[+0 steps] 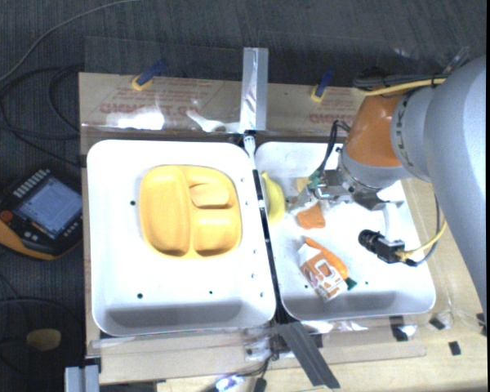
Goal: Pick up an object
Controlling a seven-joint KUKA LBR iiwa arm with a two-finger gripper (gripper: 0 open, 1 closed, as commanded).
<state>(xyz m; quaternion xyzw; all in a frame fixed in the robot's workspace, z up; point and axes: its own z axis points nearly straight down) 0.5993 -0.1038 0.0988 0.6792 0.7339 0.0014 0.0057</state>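
Note:
My gripper [313, 189] reaches down into the upper left part of the right bin [408, 288], under the arm's orange band [374, 133]. Just below it on the bin floor lies a small orange wedge [310, 217]. A yellow rounded object [272, 196] rests against the bin's left wall, close to the left of the gripper. Further down lie an orange carrot-like stick [327, 253] and a white and orange packet [322, 278], touching each other. I see nothing held by the gripper.
The left bin [114, 300] holds a yellow divided plate [189, 209]. A black connector with a yellow cable [381, 246] hangs from the arm over the right bin's right half. A black and orange handheld unit [34, 211] lies off the bench at the left.

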